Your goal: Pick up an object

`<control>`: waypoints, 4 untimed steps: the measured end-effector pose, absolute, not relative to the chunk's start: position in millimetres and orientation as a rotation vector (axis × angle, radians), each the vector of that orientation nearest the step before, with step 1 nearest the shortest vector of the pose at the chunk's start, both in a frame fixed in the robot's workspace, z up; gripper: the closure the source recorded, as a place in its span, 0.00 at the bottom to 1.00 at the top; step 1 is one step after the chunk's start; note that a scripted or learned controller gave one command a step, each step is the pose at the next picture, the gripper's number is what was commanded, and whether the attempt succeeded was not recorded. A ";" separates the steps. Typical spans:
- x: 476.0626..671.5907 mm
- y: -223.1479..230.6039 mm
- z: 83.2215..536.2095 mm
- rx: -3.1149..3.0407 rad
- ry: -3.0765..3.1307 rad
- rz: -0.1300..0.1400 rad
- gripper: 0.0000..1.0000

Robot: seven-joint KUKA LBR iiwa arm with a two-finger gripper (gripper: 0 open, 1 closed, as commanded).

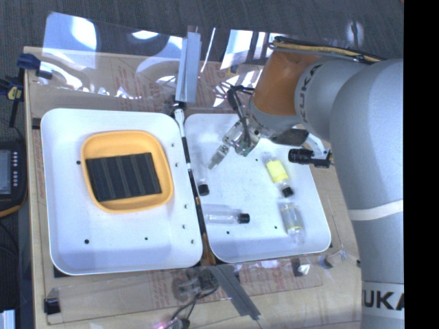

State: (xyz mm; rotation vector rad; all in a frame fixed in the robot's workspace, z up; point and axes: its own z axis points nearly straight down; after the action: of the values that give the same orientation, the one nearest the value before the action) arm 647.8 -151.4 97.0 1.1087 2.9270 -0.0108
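1. Poised over the upper part of the right bin (312,242), the end effector (218,159) hangs at a slant from the grey arm (357,122); nothing shows between its fingers, and whether they are spread or pressed together cannot be told from this angle.
2. Left bin (62,238) carries a yellow tray (92,149) with a dark ribbed insert (127,175), well apart from the end effector.
3. Candidates for the pick lie loose in the right bin: a clear vial with a black cap (225,217) near the lower middle, a clear bottle (291,218) toward the lower right, a yellow bottle with a dark cap (278,173) above it, and a small black cap (203,188) just beside the dividing wall.
4. Judged from here, the black cap is nearest the tip but sits close to the wall; the clear vial offers open floor all round, so a grasp across its narrow width, with the tool lowered squarely, looks the safer bet. Round bodies may roll if nudged off-centre.
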 end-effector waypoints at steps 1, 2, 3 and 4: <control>632.8 -136.8 107.3 1.241 2.840 -0.032 0.00; 632.2 -128.3 114.4 1.238 2.857 -0.014 1.00; 651.3 -200.9 92.4 1.584 2.712 0.000 1.00; 658.0 -208.0 117.1 1.473 2.773 0.000 1.00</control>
State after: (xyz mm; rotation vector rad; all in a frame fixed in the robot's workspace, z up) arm 658.0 -208.0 117.1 1.4733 2.7731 -0.0004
